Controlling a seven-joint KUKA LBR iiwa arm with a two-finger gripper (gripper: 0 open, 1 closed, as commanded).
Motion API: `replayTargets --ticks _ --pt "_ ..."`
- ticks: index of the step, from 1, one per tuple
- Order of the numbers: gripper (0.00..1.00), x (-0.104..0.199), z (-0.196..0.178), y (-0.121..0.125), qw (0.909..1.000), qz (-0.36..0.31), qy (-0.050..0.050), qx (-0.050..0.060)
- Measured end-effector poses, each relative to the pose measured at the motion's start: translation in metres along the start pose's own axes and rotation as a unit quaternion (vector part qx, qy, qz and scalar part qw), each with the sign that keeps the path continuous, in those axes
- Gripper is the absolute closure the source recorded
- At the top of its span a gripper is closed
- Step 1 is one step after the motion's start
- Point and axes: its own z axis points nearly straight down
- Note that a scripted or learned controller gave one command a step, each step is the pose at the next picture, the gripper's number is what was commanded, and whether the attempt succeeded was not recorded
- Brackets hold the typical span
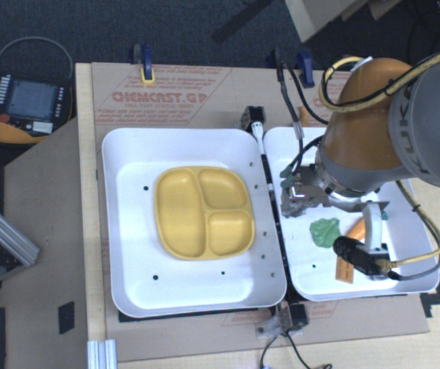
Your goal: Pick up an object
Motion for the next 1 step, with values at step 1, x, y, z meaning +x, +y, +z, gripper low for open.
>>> replayTargets --ticks 1 --pt "1.00 0.0512 0.0016 -0.0135 1.0000 0.000 0.000 0.000"
